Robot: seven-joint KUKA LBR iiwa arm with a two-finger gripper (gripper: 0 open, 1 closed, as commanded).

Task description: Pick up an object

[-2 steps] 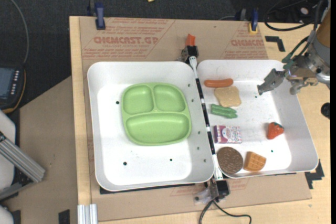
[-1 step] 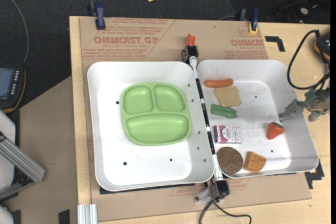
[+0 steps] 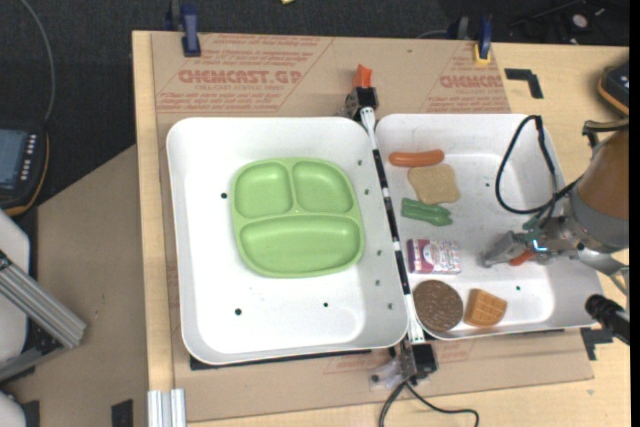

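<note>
Camera view: six food items in right bin (image 3: 520, 130), one green tray (image 3: 296, 217) left; claw (image 3: 505, 253) state unclear.

Plate (image 3: 297, 217) in left bin (image 3: 200, 295); sausage (image 3: 415, 157), bread (image 3: 433, 183), packet (image 3: 433, 256), cookie (image 3: 438, 305), waffle (image 3: 486, 308) in right bin (image 3: 470, 127).

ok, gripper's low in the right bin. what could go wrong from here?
1. The gripper sits over bare bin floor, right of the pink packet; closing there would likely grab nothing.
2. The brown cookie and waffle lie touching; a pick on one may drag the other.
3. The black cable loops over the right bin and could snag.
</note>
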